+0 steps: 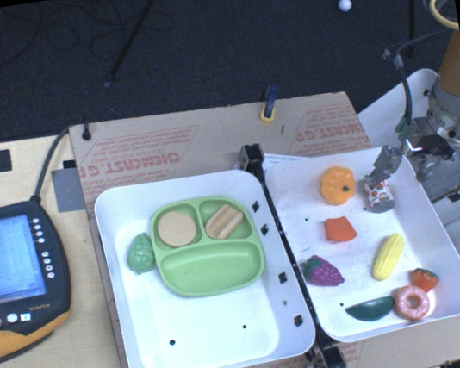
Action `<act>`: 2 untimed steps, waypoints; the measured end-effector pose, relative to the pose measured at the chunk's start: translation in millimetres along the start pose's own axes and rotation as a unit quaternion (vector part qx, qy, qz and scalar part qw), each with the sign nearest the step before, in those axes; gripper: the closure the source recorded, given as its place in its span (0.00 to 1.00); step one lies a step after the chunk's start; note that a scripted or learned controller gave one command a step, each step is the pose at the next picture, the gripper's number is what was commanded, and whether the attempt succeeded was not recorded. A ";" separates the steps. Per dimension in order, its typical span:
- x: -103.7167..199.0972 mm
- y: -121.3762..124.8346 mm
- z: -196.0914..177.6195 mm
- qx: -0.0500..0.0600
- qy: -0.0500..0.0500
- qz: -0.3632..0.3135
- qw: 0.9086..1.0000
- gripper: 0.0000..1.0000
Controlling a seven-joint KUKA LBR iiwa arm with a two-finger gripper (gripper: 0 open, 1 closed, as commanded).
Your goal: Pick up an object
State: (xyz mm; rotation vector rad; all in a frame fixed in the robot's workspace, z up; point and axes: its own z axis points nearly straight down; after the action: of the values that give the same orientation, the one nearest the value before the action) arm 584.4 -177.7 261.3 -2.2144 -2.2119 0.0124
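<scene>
Objects wait unpicked: left white plastic bin [143,342] holds one green lettuce [140,253] and one green divided plate [207,246]; right white bin [454,272] holds seven toy foods, nearest the orange pumpkin [338,185]. Fingers [379,195] hover beside it; whether they're spread, I cannot tell.

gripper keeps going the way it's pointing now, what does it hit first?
Likely the white floor of the right bin under the gripper. Carried further left, the orange pumpkin toy lies closest. Depth is unclear from this view.
</scene>
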 end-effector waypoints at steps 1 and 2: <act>-0.1 1.9 -7.3 -0.006 -0.001 -0.001 1.000 0.00; 4.1 8.0 55.4 -0.003 0.000 -0.001 1.000 0.00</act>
State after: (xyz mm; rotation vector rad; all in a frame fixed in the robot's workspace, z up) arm 591.7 -173.5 205.8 -2.2147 -2.2185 0.0062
